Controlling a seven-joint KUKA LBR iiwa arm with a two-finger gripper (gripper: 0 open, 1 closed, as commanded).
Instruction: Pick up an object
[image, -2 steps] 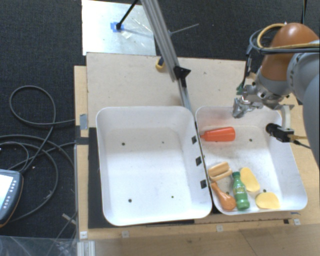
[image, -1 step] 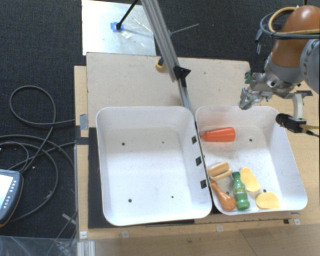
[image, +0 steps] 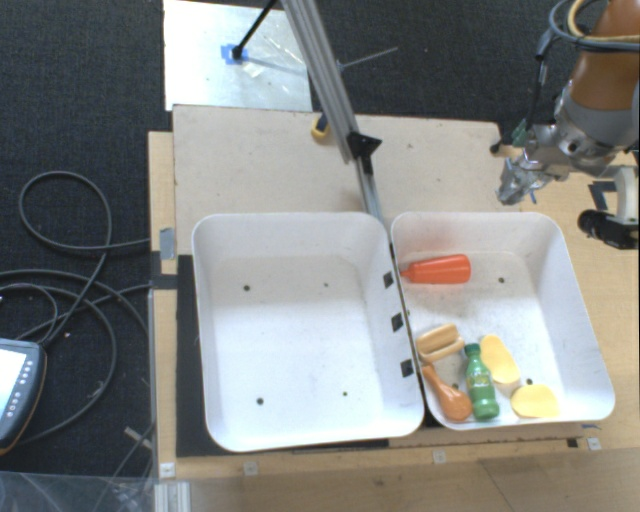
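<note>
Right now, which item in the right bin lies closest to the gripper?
The orange-red cylinder, lying alone at the bin's far end below the gripper; the other items cluster at the near end.

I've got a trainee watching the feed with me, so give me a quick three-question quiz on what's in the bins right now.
1. True or false: the orange carrot lies apart from the other items, nearer the far wall of the right bin.
2. Multiple choice: the green bottle lies between A) the chicken leg and the yellow pieces, B) the carrot and the hot dog, C) two bottles.
3. Where is the tool: above the pile or beyond the right bin's far rim?

Key: 1 true; 2 A; 3 beyond the far rim.
</note>
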